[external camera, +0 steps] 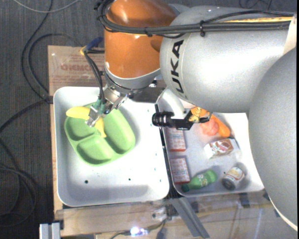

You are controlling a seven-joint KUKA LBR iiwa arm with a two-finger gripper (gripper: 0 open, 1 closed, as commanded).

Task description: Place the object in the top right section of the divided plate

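A green divided plate (118,133) lies in the left white bin (139,183), towards its upper left. A yellow banana-shaped object (77,112) stretches across the plate's upper edge, and its other end shows near the plate's middle ridge. My gripper (97,116) hangs over the plate's upper middle with its fingers closed on either side of the yellow object. The orange wrist band and the grey arm cover the bin's top right corner.
The right bin (249,183) holds a green bottle (202,179), a small can (233,177), two flat red-and-white packets (177,141), a snack pack (222,147) and orange-pink items (214,127). Cables trail over the dark floor at the left.
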